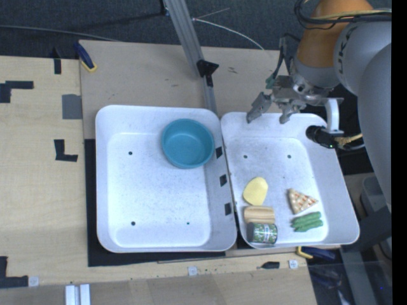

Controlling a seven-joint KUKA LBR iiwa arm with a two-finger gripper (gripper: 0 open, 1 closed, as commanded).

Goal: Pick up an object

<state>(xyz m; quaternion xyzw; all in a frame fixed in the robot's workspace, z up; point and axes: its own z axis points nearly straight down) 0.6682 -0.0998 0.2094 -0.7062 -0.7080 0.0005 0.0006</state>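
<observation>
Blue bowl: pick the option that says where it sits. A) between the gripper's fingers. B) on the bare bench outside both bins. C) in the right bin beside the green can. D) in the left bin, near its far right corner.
D: the blue bowl rests inside the left bin, near its far right corner, apart from the gripper over the right bin.

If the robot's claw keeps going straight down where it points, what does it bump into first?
Probably the bare white floor at the far end of the right bin. The gripper hangs open above it, though height is hard to judge.
</observation>
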